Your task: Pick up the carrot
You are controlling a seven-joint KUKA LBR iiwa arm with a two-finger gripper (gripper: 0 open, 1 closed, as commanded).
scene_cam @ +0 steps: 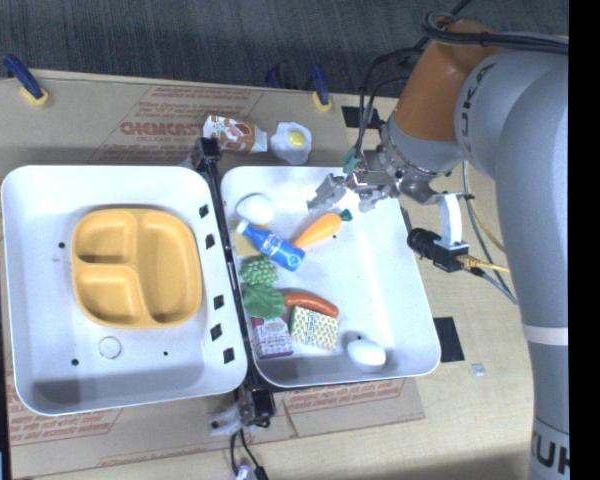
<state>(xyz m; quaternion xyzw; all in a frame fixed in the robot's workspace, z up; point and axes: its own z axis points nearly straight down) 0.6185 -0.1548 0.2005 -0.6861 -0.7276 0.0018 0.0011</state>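
Dark carpet behind, a cardboard-covered bench (160,118) below, two white bins side by side on it. Right bin (405,298) crowded with toy food; left bin (30,268) bearing a yellow divided tray (135,268). Gripper (342,196) low over the right bin's far end, its finger state impossible to tell from this slant. Carrot (318,230) lying just below and slightly left of the jaws, green end toward them, apparently touching or nearly so, not visibly between them. Blue bottle (273,247) just beyond the carrot's orange tip, white egg (255,209) off to the jaws' left. Likely risks: closing on the tapered green end and squeezing the carrot out, or nudging it against the bottle and grasping nothing.
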